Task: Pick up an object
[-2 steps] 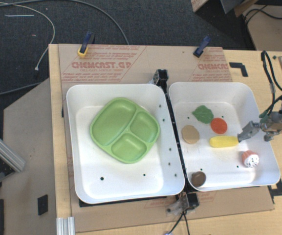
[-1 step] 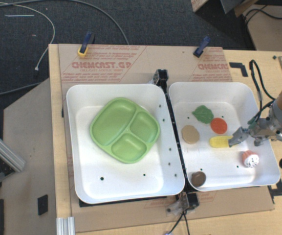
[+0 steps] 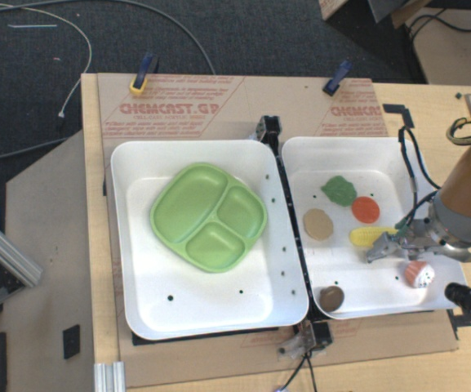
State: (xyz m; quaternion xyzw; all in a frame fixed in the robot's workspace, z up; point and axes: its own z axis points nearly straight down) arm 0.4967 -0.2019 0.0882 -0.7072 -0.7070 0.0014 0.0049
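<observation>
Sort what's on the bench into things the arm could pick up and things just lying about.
For the pick:
- pincer
- yellow piece
- red-orange round piece
- green leafy piece
- tan oval
- brown round piece
- pink-and-white piece

Just lying about:
- green divided plate
- blue clamps
- cables

We are looking down on a robotics lab test bench: a plywood bench top (image 3: 219,96) carries a sheet of cardboard (image 3: 178,104) printed with a trade name, pinned at its far edge by blue spring clamps (image 3: 144,72). Two white bins (image 3: 125,243) sit side by side on it, joined by black clips (image 3: 268,126). Loose cables (image 3: 64,72) trail over dark carpet (image 3: 219,15), and a grey robot arm (image 3: 468,202) with wiring reaches in from the right.
</observation>
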